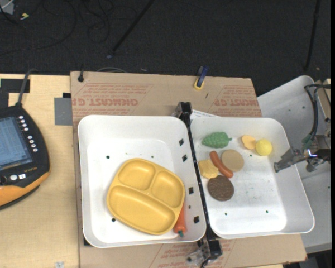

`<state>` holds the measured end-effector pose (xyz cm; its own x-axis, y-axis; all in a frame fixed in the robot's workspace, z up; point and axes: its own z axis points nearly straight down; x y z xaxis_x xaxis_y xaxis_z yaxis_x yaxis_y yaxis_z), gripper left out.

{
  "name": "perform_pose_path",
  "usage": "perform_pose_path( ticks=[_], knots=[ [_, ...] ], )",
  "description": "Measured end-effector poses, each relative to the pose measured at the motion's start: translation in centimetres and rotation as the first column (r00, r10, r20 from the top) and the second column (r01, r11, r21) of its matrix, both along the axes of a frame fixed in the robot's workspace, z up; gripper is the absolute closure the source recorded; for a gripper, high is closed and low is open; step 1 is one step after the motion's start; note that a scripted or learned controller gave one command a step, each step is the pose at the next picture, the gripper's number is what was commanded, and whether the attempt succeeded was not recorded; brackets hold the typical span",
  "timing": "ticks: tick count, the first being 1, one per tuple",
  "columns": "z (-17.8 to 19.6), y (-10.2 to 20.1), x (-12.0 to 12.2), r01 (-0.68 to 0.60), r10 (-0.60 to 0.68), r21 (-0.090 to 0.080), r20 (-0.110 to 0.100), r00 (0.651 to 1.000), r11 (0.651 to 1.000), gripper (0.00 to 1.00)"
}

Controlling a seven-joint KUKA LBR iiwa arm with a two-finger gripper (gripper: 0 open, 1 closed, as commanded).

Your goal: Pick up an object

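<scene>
The right bin (268, 219) holds several toy foods. A green leafy piece (215, 139) lies at the back, with an orange wedge (248, 142) and a yellow lemon (263, 147) to its right. A red sausage (220, 163) lies between a tan round slice (233, 160) and a yellow cracker (207, 168). A brown patty (220, 188) sits in front of them. The gripper (282, 164) is at the bin's right rim, low and dark, just right of the lemon and apart from all the food.
The left bin (100, 144) holds a yellow divided plate (146, 195), and an orange carrot (181, 219) lies along its right wall. A teach pendant (11, 155) rests on the bench at far left. A blue clip (200, 78) sits on the cardboard's back edge.
</scene>
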<state>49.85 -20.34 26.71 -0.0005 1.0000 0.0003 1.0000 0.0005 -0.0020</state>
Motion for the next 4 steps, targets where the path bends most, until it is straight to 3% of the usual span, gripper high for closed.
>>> perform_pose_path(
  ticks=[1,2,3,4],
  knots=[
    [3.1,7.8,6.3,-0.009,0.009,0.002,0.004,1.0,1.0,0.0],
    [3.9,7.3,6.0,-0.001,0.001,0.001,-0.003,1.0,1.0,1.0],
    [11.9,14.0,5.0,-0.007,0.007,0.001,0.007,1.0,1.0,1.0],
    [15.3,21.5,6.2,-0.007,0.007,0.002,0.003,1.0,1.0,1.0]
  ],
)
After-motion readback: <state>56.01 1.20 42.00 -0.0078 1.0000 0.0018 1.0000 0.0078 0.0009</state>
